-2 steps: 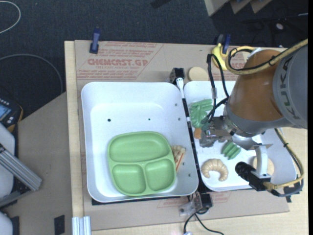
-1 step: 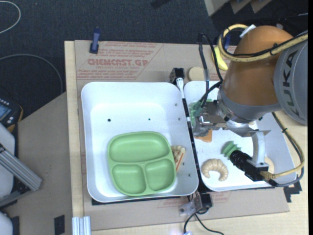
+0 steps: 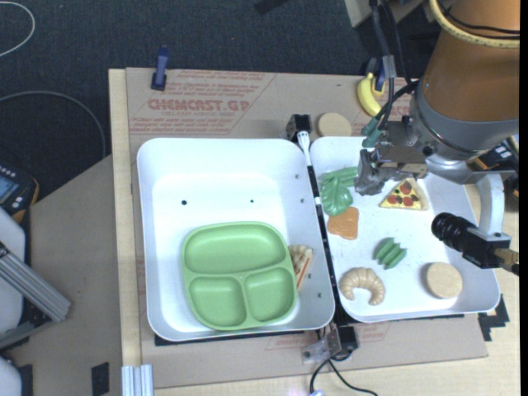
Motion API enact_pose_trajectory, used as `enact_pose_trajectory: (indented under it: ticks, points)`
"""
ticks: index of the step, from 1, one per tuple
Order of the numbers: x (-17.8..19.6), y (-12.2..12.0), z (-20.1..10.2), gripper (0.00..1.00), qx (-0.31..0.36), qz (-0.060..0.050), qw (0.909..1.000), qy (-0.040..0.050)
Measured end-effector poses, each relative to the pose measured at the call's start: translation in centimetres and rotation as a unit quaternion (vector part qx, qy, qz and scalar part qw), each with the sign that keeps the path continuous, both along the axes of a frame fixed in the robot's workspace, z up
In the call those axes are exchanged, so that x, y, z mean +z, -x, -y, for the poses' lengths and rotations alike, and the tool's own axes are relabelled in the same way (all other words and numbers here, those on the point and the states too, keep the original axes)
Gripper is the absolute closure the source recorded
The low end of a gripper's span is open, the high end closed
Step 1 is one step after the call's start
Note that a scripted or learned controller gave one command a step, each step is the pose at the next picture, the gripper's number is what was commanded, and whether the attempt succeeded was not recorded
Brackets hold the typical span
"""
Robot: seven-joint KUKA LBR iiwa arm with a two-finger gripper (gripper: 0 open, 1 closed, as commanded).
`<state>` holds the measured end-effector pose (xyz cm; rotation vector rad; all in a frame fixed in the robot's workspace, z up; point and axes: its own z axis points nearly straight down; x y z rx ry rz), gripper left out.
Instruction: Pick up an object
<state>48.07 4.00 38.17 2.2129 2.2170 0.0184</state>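
We see the gripper [image 3: 371, 176] low in the frame's upper right, beside the lettuce [image 3: 337, 188] and pizza [image 3: 403, 195]; grip state we cannot tell, nothing visibly lifted, so pickup remains undone

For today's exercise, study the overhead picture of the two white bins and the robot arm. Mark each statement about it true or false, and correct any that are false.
1. The green divided plate lies in the left bin. True.
2. The croissant lies in the left bin. False: it lies in the right bin, near its front edge.
3. The pizza slice lies in the right bin, near the gripper. True.
4. The orange piece rests on the green divided plate. False: it lies in the right bin, below the green leafy piece.
5. A round cookie lies in the right bin. True.
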Motion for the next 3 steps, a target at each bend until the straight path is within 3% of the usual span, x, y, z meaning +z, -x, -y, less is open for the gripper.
enact_pose_trajectory:
  ticks: [1, 2, 3]
  points:
    - [-7.5, 0.2, -4.4, 1.00, 0.001, -0.012, 0.9999, 0.0009]
    - [7.2, 0.0, 0.7, 1.00, -0.003, 0.003, 1.0000, 0.0002]
    - [-6.1, 0.3, 1.7, 1.00, -0.003, -0.014, 0.9999, 0.0015]
